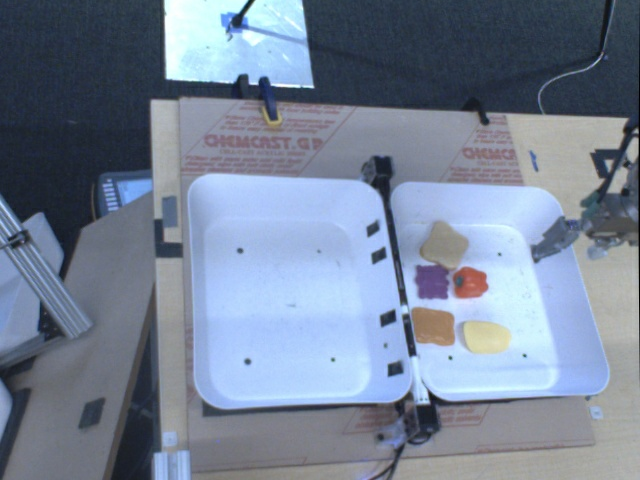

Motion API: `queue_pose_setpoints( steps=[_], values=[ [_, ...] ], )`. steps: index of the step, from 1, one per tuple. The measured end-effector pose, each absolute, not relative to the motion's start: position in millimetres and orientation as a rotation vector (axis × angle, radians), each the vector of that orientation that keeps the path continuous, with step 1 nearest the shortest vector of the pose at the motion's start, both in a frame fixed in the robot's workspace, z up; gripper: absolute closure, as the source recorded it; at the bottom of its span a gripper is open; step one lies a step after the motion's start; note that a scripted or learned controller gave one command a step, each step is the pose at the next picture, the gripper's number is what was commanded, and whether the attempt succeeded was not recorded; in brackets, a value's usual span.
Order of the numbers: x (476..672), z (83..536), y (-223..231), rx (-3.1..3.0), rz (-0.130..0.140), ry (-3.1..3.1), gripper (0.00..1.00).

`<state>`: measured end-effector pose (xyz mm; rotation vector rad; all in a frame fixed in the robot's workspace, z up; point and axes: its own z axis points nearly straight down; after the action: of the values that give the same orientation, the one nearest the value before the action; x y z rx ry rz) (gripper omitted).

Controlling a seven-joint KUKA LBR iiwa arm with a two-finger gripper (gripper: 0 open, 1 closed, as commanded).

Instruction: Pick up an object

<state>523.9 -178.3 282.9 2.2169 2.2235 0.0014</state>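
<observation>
Starting at left, the left bin (pixel 290 298) is seen as smooth white plastic with rounded corners and a few small dark holes. Black clips are seen along the divider (pixel 395 288) between the bins. In the right bin (pixel 575 353), five small items are clustered near its left half: a tan bread-shaped piece (pixel 444 244), a purple knobbly piece (pixel 432 281), a glossy red-orange pepper (pixel 470 282), an orange-brown slab (pixel 433 325) and a pale yellow rounded wedge (pixel 485 336). At far right, the gripper (pixel 552 238) is seen low over the bin's right rim, apart from the items; its opening cannot be told.
</observation>
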Motion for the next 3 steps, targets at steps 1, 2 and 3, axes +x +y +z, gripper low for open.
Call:
queue_pose_setpoints(
  steps=[1, 2, 3],
  values=[
    [524.9, 294.2, -178.4, 2.211, 0.005, 2.225, 1.0],
    [487.1, 457.2, -54.0, 2.191, 0.026, 2.232, 1.0],
    [491.5, 497.1, 10.2, 2.205, 0.011, 2.231, 1.0]
  ],
)
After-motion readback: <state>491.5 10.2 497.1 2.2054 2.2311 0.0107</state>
